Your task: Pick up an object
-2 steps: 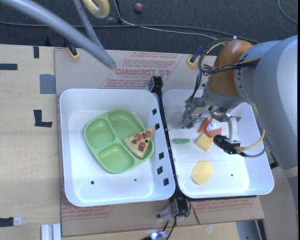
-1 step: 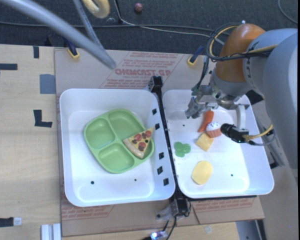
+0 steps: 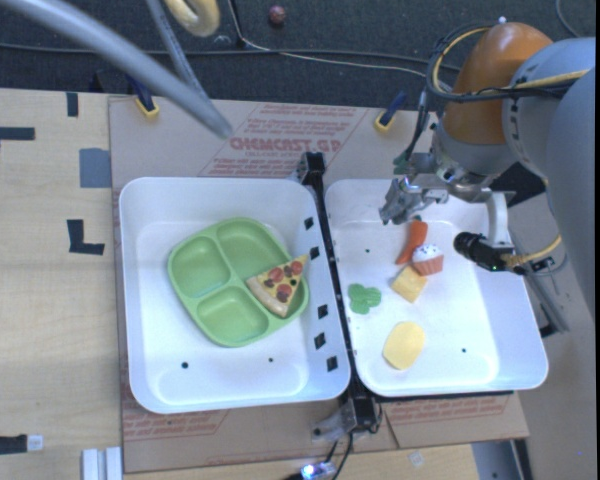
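The grey KUKA arm with its orange band reaches in from the right, bent downward at the wrist. Its small metal two-finger gripper hangs low, pointing left and down, seemingly holding nothing, though the tips are blurred.

— What do we see of the smooth grey rounded arm?

— We see broad, matte grey shells, and above the wrist a glossy orange dome-shaped band.

— Any cabling?

— We make out thin black and yellow cables looping round the orange part, and another yellow-and-black lead lower down beside a black fitting with a small green light.

— And the working end?

— We see a small metal two-finger gripper, grey and silvery, under a white bracket. Its finer details are too small for us to tell.
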You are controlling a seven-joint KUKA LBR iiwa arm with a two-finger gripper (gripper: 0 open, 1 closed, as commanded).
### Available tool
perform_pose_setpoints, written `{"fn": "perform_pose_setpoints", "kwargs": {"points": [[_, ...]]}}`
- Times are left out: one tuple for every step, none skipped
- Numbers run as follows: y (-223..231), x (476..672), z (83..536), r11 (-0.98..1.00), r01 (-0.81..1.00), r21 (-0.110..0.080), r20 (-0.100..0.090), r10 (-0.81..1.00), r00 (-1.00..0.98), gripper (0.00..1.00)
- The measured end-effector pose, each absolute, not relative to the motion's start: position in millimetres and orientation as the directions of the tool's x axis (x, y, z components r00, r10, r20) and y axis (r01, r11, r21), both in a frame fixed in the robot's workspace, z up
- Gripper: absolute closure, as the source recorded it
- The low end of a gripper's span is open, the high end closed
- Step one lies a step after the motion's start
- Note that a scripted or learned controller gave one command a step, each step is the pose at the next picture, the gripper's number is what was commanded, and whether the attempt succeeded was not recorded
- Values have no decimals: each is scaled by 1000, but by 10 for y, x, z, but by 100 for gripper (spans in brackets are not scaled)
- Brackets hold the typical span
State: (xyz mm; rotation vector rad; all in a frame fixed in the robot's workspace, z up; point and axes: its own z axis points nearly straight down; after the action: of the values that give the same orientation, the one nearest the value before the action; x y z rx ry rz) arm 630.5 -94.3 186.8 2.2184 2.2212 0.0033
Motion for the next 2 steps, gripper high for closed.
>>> {"fn": "perform_pose_setpoints", "kwargs": {"points": [[-971, 6219, 2426, 1, 1000, 5, -1, 1000, -1, 100], [-418, 6172, 2484, 6, 1000, -1, 2, 1000, -6, 100]]}}
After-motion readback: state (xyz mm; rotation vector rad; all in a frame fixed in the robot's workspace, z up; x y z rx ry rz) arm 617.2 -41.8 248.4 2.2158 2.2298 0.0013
